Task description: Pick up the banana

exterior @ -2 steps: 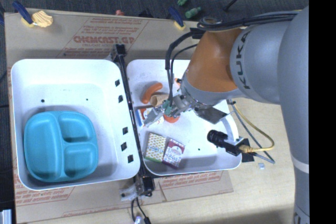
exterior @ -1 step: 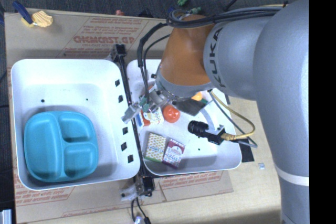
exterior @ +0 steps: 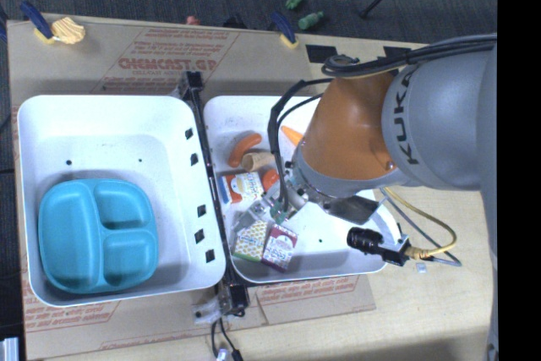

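My gripper [exterior: 275, 209] is low in the right bin [exterior: 226, 110], under the arm's orange band and grey wrist, which hide much of the bin's middle. It hangs just above a cluster of small packets: a white and orange carton [exterior: 241, 186], a green patterned packet [exterior: 251, 243] and a dark red packet [exterior: 281, 248]. A pale tan, rounded piece [exterior: 257, 160] lies just left of the wrist, and I cannot tell what it is. Orange pieces lie beside it [exterior: 245, 144] and behind the cable [exterior: 292, 134].
A light blue divided tray [exterior: 97, 241] lies in the left bin [exterior: 34, 110]. Black clips run along the divider between the bins. Black and yellow cables hang off the arm over the right bin's near right corner [exterior: 397, 249].
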You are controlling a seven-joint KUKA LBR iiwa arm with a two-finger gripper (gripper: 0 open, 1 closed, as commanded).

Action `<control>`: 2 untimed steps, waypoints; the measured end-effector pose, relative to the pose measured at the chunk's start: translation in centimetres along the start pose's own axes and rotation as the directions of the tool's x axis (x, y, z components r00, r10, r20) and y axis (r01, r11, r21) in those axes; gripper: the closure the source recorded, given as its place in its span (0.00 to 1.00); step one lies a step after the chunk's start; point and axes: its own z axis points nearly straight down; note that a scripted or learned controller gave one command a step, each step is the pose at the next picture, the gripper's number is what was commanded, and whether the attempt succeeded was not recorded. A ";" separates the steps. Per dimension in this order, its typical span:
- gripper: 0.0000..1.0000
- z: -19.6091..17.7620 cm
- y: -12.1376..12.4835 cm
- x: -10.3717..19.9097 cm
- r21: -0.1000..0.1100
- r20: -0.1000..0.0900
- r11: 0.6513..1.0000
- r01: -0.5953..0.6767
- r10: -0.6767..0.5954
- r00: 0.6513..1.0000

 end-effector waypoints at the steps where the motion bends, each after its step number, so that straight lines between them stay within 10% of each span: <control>1: 0.00 0.0 5.6 7.7 -0.001 0.001 0.998 0.059 -0.059 0.998; 2: 0.00 9.2 10.4 13.8 0.002 0.009 0.961 0.278 -0.278 0.961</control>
